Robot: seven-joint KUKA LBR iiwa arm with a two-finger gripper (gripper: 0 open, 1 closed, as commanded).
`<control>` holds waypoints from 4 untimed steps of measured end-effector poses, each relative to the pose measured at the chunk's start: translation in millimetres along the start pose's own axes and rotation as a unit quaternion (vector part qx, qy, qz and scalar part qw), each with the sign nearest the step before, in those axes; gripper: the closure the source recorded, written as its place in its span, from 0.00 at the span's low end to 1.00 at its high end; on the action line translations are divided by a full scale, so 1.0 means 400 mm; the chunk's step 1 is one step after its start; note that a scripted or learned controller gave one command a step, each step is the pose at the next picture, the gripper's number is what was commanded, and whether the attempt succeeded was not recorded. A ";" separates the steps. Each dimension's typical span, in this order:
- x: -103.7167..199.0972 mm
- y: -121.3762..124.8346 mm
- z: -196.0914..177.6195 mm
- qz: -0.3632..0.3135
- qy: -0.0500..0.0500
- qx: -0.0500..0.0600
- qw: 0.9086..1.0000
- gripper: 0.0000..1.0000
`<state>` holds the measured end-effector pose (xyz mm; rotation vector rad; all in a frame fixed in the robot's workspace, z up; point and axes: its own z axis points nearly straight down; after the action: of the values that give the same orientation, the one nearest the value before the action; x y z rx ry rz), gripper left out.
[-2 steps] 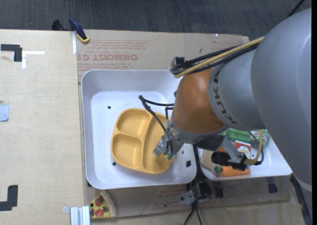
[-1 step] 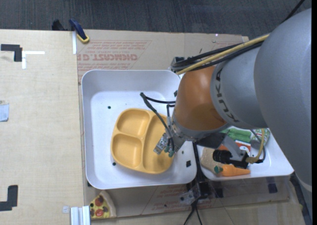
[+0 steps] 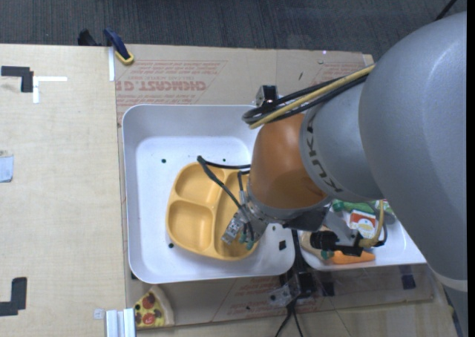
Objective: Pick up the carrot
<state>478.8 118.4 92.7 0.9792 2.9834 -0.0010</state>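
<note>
Arm bent over left bin [image 3: 141, 180]; tool [image 3: 241, 230], state unclear, above yellow tray [image 3: 189, 217]. Carrot [image 3: 349, 257] in right bin. Wooden counter [image 3: 59, 202], grey carpet.

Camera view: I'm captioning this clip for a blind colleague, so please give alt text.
A grey arm with an orange band reaches over the left white bin, its gripper low over a yellow divided plate. The carrot lies in the right bin, beside other small items.

The wooden bench [image 3: 59, 202] bears flattened cardboard [image 3: 223, 76] with 2 white bins [image 3: 141, 180] on it.
</note>
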 end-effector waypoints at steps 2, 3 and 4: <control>0.113 0.161 -0.186 0.403 0.000 0.002 0.915 1.00; 0.130 0.174 -0.215 0.536 -0.001 0.002 0.844 1.00; 0.125 0.170 -0.389 0.681 -0.001 0.002 0.733 1.00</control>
<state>478.5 202.9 248.2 2.7469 1.5189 -0.0046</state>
